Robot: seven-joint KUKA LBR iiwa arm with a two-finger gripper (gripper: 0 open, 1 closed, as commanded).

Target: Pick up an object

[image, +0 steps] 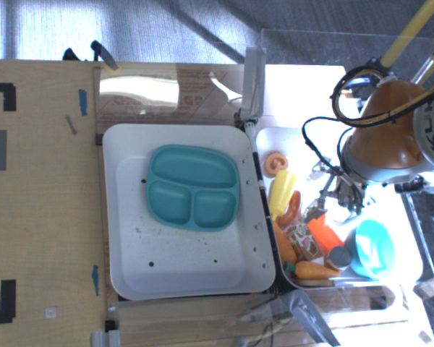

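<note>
— Over the right bin (412, 266), where do you stand now?

— My arm (380, 139) hangs above it, and my claw (340, 194) is low among the toys. If it is open or closed, I cannot tell; the cables and the glare hide this.

— What is around you, from big to small?

— The left bin (123, 215) holds only a teal divided plate (193, 186). In my bin there is a teal bowl (372, 248) near the right side, then a yellow piece (281, 192), an orange block (322, 231) just beside my claw, a carrot (315, 270) at the front wall, and a small ring (275, 163) at the back.

— Which one do you take?

— I think the orange block, it is the nearest. But the pile is crowded, things touch each other. I should come straight down, centre on one piece only, and lift slowly, so that the neighbours do not push it out.
</note>
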